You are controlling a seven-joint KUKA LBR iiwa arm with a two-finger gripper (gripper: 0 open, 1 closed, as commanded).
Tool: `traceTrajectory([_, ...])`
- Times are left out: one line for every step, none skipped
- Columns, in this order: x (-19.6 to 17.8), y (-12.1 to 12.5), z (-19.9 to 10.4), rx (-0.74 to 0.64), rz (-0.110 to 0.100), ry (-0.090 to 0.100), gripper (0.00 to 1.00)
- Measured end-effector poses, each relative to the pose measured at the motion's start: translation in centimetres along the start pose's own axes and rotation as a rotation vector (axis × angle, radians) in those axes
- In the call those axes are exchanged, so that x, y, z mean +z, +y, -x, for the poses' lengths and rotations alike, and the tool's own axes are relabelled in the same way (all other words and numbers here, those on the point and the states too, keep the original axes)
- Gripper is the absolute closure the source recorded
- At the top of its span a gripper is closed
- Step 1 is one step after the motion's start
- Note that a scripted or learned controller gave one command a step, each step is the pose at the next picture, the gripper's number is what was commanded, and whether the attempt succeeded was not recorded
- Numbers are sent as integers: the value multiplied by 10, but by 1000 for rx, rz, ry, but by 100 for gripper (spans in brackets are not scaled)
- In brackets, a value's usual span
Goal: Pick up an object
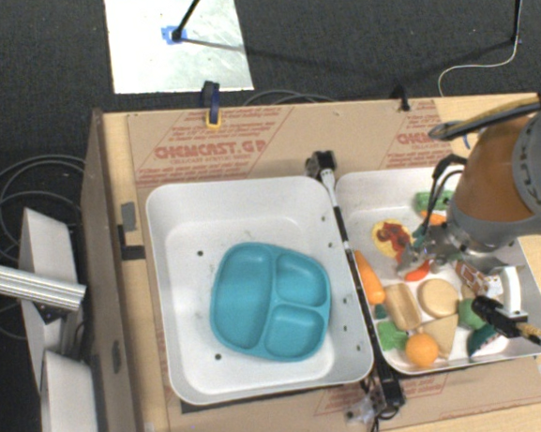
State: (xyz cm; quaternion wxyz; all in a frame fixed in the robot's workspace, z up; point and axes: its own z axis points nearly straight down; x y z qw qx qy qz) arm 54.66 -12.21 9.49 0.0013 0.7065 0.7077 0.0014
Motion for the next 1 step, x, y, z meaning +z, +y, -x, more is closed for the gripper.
traceTrajectory([-95, 48, -72, -11, 8, 1, 100])
